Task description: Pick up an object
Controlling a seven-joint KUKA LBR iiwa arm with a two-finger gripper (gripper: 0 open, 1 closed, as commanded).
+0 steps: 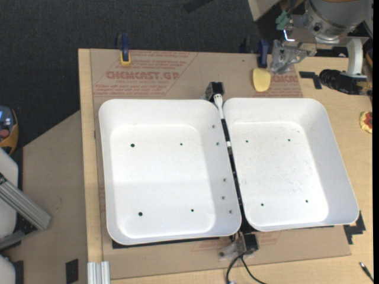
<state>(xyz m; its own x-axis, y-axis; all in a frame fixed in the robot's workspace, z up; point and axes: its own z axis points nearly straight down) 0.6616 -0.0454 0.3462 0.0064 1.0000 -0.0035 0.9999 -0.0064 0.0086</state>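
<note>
From above, the gripper (283, 57) hangs at the far right of the bench (148, 70), beyond the rims of both bins; whether it is open or closed cannot be told. A small pale yellow object (261, 79) lies on the bench just below and to the left of the gripper, near the right bin's far rim, apart from the gripper. The right bin (284, 164) sits nearer the camera than the gripper, showing bare white floor with dark specks. The left bin (163, 170) lies farther left, touching its neighbour along a black strip (228, 152).
</note>
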